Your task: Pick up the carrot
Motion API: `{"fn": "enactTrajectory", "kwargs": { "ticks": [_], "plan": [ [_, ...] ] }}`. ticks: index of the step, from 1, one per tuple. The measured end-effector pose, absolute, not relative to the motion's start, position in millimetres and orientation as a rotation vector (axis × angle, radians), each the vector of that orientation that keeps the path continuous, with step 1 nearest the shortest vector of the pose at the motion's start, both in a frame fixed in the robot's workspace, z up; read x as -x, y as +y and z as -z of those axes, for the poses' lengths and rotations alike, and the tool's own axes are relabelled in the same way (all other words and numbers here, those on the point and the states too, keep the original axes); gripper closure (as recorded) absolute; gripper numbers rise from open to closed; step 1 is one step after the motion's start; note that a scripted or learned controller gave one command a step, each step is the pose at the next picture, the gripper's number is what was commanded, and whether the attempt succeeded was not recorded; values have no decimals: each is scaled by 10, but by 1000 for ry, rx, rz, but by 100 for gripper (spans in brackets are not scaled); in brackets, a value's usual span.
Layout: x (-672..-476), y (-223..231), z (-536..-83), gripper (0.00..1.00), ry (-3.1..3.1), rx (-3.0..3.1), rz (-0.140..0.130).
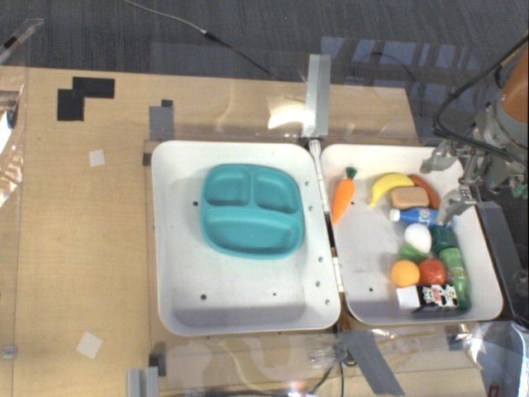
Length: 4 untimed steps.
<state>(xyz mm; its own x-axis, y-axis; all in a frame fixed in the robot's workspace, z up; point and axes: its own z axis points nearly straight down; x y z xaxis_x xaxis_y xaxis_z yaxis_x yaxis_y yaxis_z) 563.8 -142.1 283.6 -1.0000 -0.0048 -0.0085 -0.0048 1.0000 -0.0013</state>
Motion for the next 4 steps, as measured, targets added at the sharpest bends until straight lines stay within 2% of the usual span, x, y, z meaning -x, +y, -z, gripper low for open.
{"fn": "enactTrajectory", "kwargs": {
  "ticks": [1,2,3,4],
  "plan": [
    [-4925,-1349,-1285,0,3117,399,-3],
    [-5660,-1047,-903,0,3092,452,7],
    [-6361,-892,-889,0,3118,236,0],
    [-6689,-1026,-1008,0,3140,-171,-4]
  ]
}}
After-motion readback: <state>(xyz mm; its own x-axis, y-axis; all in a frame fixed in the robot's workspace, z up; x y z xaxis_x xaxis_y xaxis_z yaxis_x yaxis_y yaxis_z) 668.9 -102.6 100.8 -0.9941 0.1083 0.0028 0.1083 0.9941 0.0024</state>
